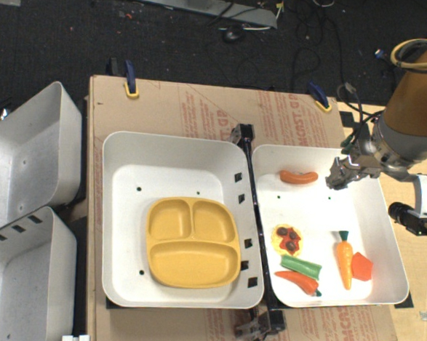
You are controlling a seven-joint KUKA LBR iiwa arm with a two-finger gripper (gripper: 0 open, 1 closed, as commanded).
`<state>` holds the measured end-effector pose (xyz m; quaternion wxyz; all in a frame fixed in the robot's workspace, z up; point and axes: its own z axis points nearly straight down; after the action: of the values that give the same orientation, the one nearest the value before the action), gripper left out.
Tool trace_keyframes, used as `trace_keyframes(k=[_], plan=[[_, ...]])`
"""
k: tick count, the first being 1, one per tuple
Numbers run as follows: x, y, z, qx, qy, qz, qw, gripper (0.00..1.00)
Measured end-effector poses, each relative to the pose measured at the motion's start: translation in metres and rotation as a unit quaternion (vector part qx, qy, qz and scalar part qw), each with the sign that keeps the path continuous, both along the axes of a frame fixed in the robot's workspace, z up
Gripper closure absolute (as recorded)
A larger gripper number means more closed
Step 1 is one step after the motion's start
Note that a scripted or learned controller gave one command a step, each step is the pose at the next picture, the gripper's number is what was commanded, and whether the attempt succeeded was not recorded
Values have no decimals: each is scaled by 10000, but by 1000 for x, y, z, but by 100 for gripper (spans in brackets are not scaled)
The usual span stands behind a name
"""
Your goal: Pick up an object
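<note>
- Red chili pepper [297, 282], front of the right bin [390, 248], lying flat; a green pepper [301, 265] lies just behind it, touching or nearly so.
- Carrot [345, 263], orange with a green top, pointing toward the front wall; an orange-red piece [362, 267] sits against its right side.
- Small yellow disc with red and dark topping [288, 239], mid-bin, near the divider.
- Sausage [299, 177], orange-red, lying crosswise near the back wall of the right bin.
- Yellow divided tray [192, 242], three compartments, centred in the left bin [123, 218].
- Gripper [340, 179], dark, over the back of the right bin, just right of the sausage and apart from it; finger opening cannot be told, and nothing is seen held.
- Arm [415, 107], orange band above the wrist, entering from the right.
</note>
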<state>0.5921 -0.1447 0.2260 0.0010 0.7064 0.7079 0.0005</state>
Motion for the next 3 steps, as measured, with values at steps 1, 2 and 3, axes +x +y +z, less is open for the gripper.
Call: trace_keyframes(k=[1,2,3], plan=[[-4,49,-8,9,19,23,10000,100],[-7,97,1,9,13,22,10000,100],[-20,152,12,14,15,31,10000,100]])
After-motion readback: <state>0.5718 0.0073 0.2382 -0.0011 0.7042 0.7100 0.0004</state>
